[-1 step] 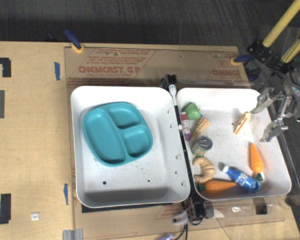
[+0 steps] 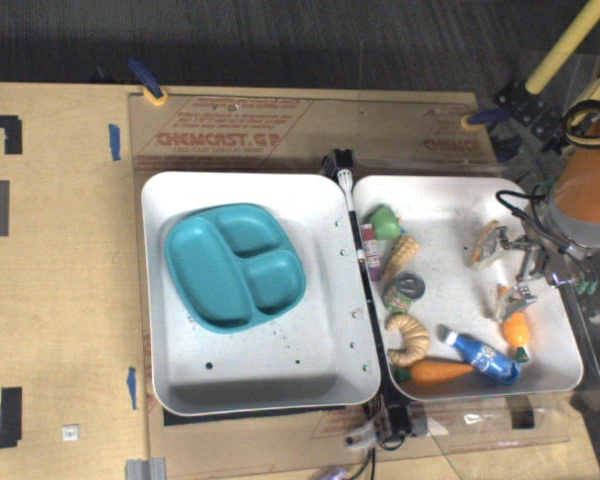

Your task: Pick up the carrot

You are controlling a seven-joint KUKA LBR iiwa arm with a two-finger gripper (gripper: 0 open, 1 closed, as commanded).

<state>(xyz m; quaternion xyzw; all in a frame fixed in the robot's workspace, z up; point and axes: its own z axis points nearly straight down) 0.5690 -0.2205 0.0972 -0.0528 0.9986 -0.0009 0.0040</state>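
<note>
Two shallow white bins are seen from above, side by side on a cardboard-covered bench (image 2: 60, 268). The left bin (image 2: 180, 368) holds a teal divided tray (image 2: 235, 265), set toward its far left part. The right bin (image 2: 450, 208) holds a scatter of toy items. The carrot (image 2: 438, 372) lies flat along the near edge of the right bin, toward its near left corner, with a blue tube (image 2: 485, 357) just beside it on the right. A croissant-shaped toy (image 2: 412, 334) sits just behind the carrot. A green item (image 2: 385, 221), an ice cream cone (image 2: 400, 253) and a dark ring (image 2: 410, 287) are lined along the bin's left edge. A small orange vegetable with a green tip (image 2: 517, 332) rests near the right edge. The gripper (image 2: 515, 268) is positioned over the right part of the right bin, with the orange-banded arm (image 2: 585, 193) entering from the right. The gripper's metal fingers are spread apart, and nothing is seen between them. It is well apart from the carrot.
</note>
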